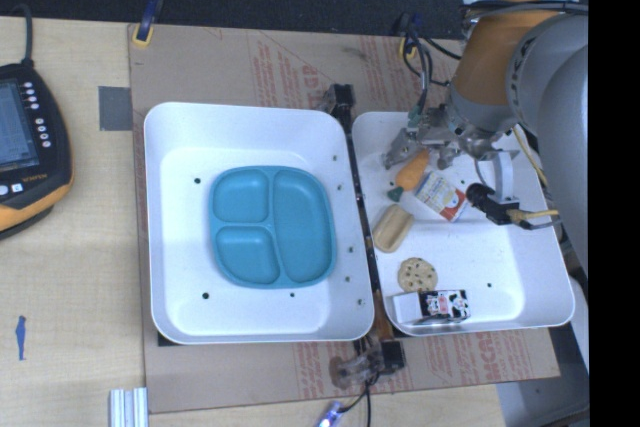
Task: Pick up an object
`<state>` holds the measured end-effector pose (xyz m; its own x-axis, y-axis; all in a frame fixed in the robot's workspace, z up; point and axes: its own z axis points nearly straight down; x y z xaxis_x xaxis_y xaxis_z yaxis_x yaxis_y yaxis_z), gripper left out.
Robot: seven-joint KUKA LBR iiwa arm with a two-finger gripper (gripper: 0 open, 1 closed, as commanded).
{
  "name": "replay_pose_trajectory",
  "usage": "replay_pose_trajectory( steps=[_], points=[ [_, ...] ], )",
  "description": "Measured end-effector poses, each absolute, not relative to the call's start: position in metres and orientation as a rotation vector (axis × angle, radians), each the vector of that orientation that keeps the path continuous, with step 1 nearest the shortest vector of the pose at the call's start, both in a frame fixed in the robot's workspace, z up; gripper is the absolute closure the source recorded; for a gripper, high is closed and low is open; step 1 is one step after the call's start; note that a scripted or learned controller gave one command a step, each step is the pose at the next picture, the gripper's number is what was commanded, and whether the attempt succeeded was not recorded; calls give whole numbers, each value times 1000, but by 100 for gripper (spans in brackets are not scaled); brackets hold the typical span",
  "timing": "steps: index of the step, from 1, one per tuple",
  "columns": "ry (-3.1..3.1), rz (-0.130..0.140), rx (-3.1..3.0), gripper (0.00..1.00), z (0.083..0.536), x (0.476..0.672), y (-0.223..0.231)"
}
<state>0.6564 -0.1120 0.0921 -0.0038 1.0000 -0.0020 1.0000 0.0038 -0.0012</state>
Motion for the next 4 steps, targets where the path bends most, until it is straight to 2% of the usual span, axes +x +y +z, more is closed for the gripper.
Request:
replay_pose_trajectory(
  steps=[4],
  points=[
    [2226,-4,2217,0,92,656,-109]
  ],
)
